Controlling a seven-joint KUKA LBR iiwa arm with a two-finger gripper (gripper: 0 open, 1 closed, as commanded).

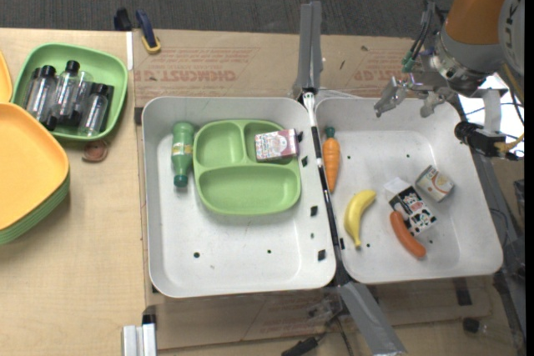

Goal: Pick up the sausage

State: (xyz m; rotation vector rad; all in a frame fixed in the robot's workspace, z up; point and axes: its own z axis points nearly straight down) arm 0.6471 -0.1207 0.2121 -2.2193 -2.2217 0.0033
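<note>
Seen from above at a slant: two shallow white bins side by side on a bench. In the right bin (467,263), a sausage (407,235) lying near the front right, orange-red, angled, touching a black-and-white carton (415,208) just behind it. A second small carton (435,183) just beside that one, toward the right wall. A banana (359,215) left of the sausage, apart from it, and a carrot (331,162) along the bin's left wall, tip toward the front.

Over the back edge of the right bin, the gripper (412,96), fingers spread apart, nothing between them, well apart from the sausage. Behind it, the arm's orange band (484,0) at the upper right.

In the left bin (167,263), a green divided tray (246,192) with a pink carton (276,145) in its back right compartment, and a green bottle (182,152) lying just beside the tray's left edge.

On the bench at left, a green dish (33,62) holding small dark-capped bottles (67,96), and a stack of orange plates (29,175) at the frame's edge
</note>
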